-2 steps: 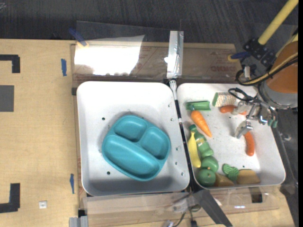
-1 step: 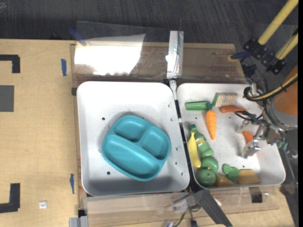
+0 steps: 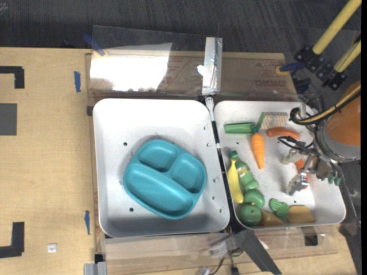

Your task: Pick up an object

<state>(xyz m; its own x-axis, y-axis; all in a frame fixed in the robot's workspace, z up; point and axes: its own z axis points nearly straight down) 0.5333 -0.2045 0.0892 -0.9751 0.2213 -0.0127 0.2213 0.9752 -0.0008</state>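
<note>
At the near edge of the right bin (image 3: 338, 208) a green toy apple (image 3: 250, 212) is seen, then the yellow banana (image 3: 234, 181) and the orange carrot (image 3: 258, 149). The gripper (image 3: 299, 182) hangs over bare floor; whether it is open or closed cannot be told. It should be centred over one separate toy, probably the carrot.

Two shallow white plastic bins (image 3: 109, 153) sit side by side on a pale tan wooden bench (image 3: 40, 165). In the left bin lies a teal plastic divided plate (image 3: 165, 178). The right bin holds an orange toy carrot (image 3: 258, 149), a yellow toy banana (image 3: 234, 182), a round green toy vegetable (image 3: 250, 212) and a green-handled brush with pale bristles (image 3: 255, 125). The arm's band (image 3: 347, 128) at the right is orange. Blue tape strips (image 3: 77, 81) mark the bench.
</note>
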